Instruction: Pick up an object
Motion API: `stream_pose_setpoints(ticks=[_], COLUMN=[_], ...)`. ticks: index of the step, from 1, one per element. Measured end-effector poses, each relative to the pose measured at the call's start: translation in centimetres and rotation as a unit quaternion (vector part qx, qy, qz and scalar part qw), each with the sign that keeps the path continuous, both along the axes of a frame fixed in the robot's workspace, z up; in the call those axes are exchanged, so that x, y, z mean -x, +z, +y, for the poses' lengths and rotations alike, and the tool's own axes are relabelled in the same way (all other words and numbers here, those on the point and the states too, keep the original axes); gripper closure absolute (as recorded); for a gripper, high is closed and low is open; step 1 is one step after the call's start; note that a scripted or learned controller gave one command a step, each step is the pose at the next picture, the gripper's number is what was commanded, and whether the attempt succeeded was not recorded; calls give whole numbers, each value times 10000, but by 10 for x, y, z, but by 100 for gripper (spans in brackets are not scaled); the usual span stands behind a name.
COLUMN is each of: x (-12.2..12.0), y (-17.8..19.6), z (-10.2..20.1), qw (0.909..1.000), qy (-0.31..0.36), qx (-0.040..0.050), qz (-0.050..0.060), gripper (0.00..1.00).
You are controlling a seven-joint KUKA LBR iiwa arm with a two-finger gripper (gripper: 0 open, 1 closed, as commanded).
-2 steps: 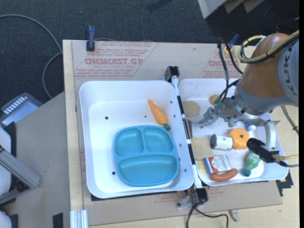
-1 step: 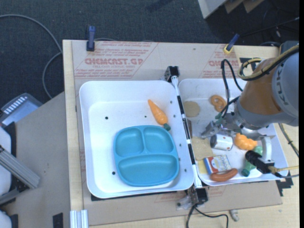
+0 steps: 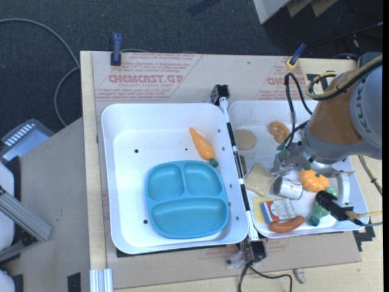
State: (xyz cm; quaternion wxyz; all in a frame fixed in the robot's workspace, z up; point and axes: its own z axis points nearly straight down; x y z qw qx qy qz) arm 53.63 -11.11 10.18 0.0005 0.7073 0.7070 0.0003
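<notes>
Near edge of right bin (image 3: 364, 205): sausage (image 3: 287, 225), small carton (image 3: 278, 210). Gripper (image 3: 290, 175) low among clutter (toy food heaped for picking), over grey cylinder (image 3: 290, 190); jaw state cannot tell. Left bin (image 3: 115, 163): blue tray (image 3: 185, 198), carrot (image 3: 202, 143) at far side.

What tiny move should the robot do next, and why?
Probably lower the pincer a little straight down. It hangs low in the right bin, just above the white cylinder and beside the orange toy, with nothing seen between its fingers, so a short drop might bring it around something.
</notes>
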Motion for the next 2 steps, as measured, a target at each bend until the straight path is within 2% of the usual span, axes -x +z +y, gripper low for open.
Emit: stream_pose_setpoints(ticks=[1, 2], x=[0, 50], y=[10, 76], z=[0, -56], qw=[10000, 10000], qy=[-3, -5], qx=[1, 8], qz=[-8, 0], gripper=[100, 100])
